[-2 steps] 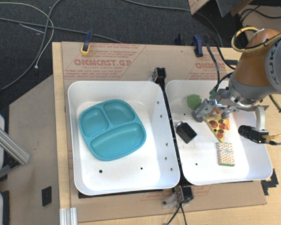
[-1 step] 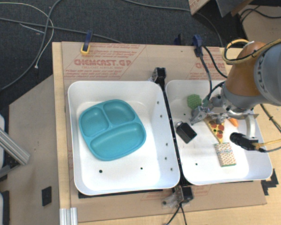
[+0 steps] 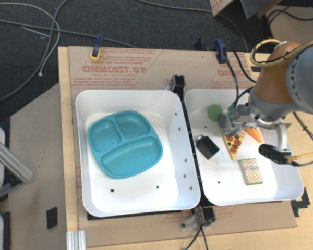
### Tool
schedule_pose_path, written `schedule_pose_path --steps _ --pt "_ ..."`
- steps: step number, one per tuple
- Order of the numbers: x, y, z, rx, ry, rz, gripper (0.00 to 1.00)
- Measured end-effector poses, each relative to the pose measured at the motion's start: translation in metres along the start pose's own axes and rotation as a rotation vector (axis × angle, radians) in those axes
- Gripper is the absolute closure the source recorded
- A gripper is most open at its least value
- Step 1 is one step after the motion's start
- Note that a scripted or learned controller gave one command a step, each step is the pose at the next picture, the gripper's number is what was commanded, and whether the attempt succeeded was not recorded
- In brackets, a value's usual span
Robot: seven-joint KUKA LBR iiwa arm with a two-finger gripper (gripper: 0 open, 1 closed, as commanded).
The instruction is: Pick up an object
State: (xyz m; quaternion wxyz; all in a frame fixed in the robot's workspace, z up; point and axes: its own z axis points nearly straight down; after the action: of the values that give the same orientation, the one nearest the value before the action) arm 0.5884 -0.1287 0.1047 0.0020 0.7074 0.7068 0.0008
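The right bin (image 3: 281, 191) holds several small items. A green knobbly piece (image 3: 214, 111) lies at its back left, a black block (image 3: 207, 146) toward the left wall, and a pizza-slice toy (image 3: 233, 144) in the middle. An orange carrot-like piece (image 3: 254, 134) pokes out beside the wrist, and a patterned cracker-like tile (image 3: 251, 171) lies nearer the front. My gripper (image 3: 228, 125) hangs low over the top end of the pizza slice, just right of the green piece. The wrist hides whatever is directly under it.
A blue divided plate (image 3: 126, 143) lies in the left bin (image 3: 94, 191). A black fitting (image 3: 271, 153) with a yellow cable juts from the arm over the right bin's right side. The arm's grey and orange body (image 3: 281, 82) covers the bin's back right corner.
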Motion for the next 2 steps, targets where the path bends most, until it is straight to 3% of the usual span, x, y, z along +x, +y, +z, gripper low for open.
schedule_pose_path --steps 2 --pt "0.006 -0.003 -0.097 -0.001 0.001 -0.002 1.0"
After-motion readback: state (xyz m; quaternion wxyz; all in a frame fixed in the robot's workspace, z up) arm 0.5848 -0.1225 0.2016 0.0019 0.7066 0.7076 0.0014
